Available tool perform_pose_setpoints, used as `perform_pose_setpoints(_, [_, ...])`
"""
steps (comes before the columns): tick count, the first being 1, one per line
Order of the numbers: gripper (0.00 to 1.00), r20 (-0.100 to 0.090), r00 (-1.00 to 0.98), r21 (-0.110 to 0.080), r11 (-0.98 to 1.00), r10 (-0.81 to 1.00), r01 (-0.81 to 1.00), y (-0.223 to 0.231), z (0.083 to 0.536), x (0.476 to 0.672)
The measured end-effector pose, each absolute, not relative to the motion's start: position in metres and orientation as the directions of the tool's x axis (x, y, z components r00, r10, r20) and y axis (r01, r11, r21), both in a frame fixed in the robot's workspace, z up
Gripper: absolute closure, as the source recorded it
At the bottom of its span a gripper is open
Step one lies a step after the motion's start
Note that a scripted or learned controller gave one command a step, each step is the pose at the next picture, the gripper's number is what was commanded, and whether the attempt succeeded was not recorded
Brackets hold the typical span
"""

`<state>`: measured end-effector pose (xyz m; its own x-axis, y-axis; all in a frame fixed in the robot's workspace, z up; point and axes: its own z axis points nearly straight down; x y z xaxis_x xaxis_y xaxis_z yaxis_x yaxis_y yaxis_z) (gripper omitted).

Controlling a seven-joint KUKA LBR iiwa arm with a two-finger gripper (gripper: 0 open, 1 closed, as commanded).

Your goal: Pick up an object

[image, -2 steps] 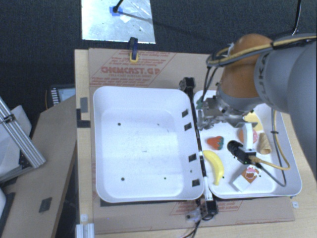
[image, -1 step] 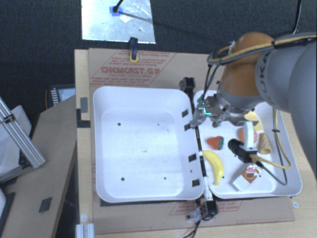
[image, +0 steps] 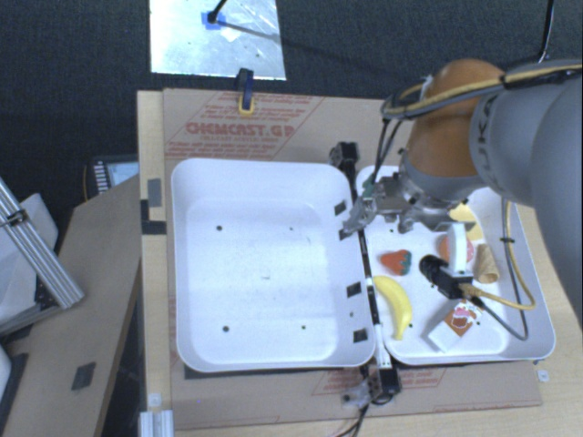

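Banana (image: 394, 305) was yellow; bin (image: 526, 333) beneath banana white; piece (image: 395, 262) just above banana red-orange; carton (image: 453, 326) right of banana white, red-printed. Arm (image: 537, 144) grey, orange-banded.

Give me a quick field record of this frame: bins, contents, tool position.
right bin: banana, red strawberry-like piece, white-and-red box, tan cone
left bin: white, shallow, adjoining right bin
arm: reaches in from right, over right bin
tool: over right bin's left edge, near the seam between bins
grasp: cannot tell

Grey arm (image: 539, 144), orange band (image: 451, 126), metal gripper (image: 363, 209)
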<state>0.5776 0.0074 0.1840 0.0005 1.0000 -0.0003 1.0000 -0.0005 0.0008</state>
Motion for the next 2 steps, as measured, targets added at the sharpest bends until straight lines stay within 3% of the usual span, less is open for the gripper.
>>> perform_pose_setpoints(1, [1.00,0.000,0.000,0.003,0.000,1.000,1.000,0.0075,0.1949,0.5785])
perform_pose_setpoints(2, [0.00,0.000,0.002,0.003,-0.002,1.000,1.000,0.0075,0.1945,0.5784])
